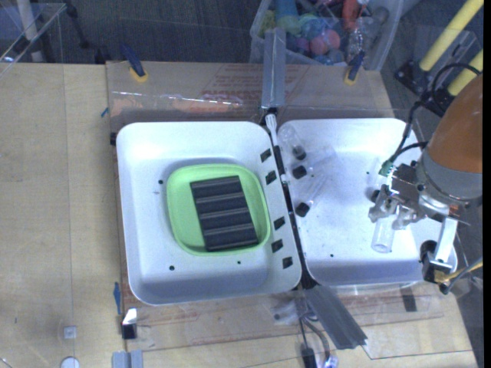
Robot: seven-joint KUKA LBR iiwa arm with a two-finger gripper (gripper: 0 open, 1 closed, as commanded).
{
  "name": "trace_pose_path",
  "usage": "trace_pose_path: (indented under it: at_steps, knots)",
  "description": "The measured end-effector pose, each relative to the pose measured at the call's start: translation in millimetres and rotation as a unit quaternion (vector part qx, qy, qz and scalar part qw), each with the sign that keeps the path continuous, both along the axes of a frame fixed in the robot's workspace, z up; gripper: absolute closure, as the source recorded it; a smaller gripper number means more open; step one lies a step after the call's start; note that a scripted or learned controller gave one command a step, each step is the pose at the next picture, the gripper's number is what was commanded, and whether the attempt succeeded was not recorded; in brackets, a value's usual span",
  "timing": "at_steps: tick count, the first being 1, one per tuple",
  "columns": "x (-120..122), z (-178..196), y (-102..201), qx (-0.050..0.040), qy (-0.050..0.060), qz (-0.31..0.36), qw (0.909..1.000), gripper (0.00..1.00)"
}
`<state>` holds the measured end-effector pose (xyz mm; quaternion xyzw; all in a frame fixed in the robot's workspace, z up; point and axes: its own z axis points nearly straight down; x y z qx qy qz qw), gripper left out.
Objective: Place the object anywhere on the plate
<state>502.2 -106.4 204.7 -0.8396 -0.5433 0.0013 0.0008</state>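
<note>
A green square plate (178,205) lies in the left white bin (138,167). On it rests a black ridged rectangular object (223,212), lying flat and covering most of the plate's middle. My gripper (386,219) hangs over the right part of the right bin (345,259), well away from the plate and the black object. The grey arm with its orange band (460,140) reaches in from the right edge above it.
Small dark pieces (299,172) lie near the left wall of the right bin, beside the divider (280,198) between the bins. A clear box of colourful toys (322,14) stands behind the bins. Wooden bench surface (54,205) lies to the left.
</note>
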Motion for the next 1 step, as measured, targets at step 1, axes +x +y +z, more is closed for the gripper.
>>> trace_pose_path:
  at_steps: [1]
  knots:
    - [0.0,0.1,0.0,0.0000,0.000,0.000,1.0000,0.00]
